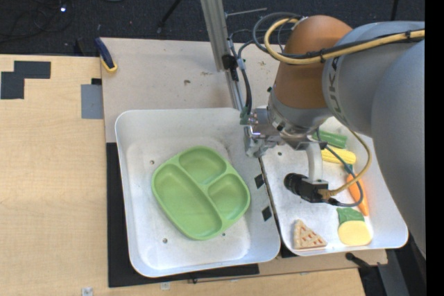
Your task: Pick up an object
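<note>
Left bin (132, 218): a green divided plate (200, 192) lies near its centre, tilted toward five o'clock. At the wall between the bins, at the plate's one o'clock, the gripper (258, 142) hangs below the arm (312, 73); its opening cannot be told. Right bin (395, 229): a pizza slice (307, 236), a yellow piece (354, 233) and a carrot (359, 194) lie toward its five o'clock corner.
</note>
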Controlling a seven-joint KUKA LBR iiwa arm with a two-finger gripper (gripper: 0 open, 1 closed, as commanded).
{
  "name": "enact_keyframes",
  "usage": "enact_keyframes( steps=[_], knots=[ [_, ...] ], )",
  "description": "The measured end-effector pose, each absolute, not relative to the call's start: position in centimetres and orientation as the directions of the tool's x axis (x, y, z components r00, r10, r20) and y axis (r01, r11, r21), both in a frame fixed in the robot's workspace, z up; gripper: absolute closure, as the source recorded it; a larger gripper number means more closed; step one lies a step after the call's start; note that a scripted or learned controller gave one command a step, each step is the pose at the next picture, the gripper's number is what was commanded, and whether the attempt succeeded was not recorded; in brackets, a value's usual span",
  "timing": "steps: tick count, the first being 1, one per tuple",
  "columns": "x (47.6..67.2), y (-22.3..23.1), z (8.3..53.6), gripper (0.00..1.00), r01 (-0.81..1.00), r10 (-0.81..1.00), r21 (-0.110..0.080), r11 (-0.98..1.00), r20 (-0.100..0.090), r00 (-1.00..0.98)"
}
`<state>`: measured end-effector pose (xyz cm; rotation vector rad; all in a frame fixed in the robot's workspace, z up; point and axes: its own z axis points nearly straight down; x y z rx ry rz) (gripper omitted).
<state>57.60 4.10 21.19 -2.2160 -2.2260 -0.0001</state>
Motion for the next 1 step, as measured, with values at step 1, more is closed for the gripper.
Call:
enact_keyframes(
  steps=[1],
  knots=[
    [58.54, 9.47, 20.51, 1.00, 1.000, 1.000, -0.003, 0.005, 0.001, -0.005]
  ],
)
